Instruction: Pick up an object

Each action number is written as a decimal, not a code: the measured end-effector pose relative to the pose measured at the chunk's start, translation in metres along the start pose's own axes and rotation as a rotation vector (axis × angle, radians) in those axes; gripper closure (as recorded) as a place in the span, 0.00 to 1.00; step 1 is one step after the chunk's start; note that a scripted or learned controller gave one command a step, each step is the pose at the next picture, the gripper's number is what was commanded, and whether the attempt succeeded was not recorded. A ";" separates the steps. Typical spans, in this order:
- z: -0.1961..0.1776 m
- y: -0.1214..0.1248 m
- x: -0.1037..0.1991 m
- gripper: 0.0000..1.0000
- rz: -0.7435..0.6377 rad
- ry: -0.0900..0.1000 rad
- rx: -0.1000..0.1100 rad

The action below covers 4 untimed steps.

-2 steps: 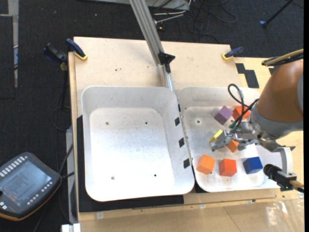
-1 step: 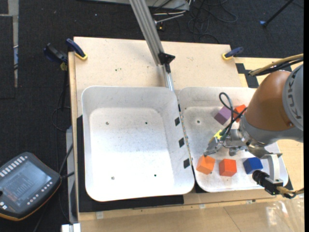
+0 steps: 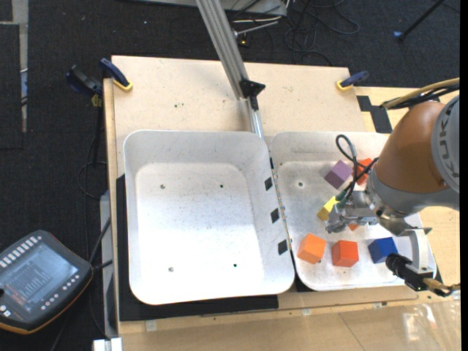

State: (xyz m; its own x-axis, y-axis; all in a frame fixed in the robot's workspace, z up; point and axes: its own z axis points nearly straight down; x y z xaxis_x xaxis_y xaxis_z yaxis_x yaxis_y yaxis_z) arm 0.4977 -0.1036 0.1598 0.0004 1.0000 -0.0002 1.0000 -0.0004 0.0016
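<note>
Two bins are set side by side on the surface [image 3: 183, 86], the left bin [image 3: 146, 196] at 9 o'clock of the right bin [image 3: 300, 159]. Several blocks are held in the right bin: three blocks in a row along its 6 o'clock side [image 3: 312, 248] [image 3: 345, 254] [image 3: 381, 249], a fourth block [image 3: 339, 173] toward 12 o'clock of them. The hand [image 3: 340, 214] is placed between the fourth block and the row. A pendant [image 3: 33, 280] lies off the surface at 8 o'clock.

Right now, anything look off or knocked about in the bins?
Nothing spilled or damaged. The blocks all sit inside the right bin: purple block, orange block, red block, blue block, and a yellow piece partly hidden beside the end effector. The two bins overlap slightly at the middle edge.
</note>
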 end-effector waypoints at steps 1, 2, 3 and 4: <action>-0.045 0.000 0.007 1.00 -0.004 -0.001 -0.004; -0.109 0.004 0.007 1.00 -0.005 -0.002 -0.006; -0.107 0.004 0.007 1.00 -0.004 -0.001 0.001; -0.111 0.036 0.049 1.00 -0.008 0.001 -0.001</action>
State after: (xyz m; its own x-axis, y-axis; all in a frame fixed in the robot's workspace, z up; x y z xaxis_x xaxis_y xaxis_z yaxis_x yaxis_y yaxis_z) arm 0.5340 -0.0544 0.2706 -0.0077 1.0000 0.0005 1.0000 0.0077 0.0031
